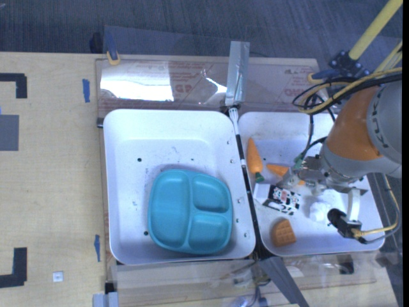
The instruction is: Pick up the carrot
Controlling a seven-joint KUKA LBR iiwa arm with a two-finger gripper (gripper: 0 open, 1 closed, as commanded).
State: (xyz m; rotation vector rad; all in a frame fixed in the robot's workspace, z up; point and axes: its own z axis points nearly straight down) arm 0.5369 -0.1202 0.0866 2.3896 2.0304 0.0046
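Seemingly mid-reach, the arm (361, 130) leans over the right bin (358, 242), its hand (300, 174) low near a small orange piece (277, 169). The carrot (254, 156) lies against the bin's left wall, untouched. Whether the hand is apart or together I cannot tell; the wrist and cables hide it. A teal divided plate (190, 212) fills the left bin (128, 133).
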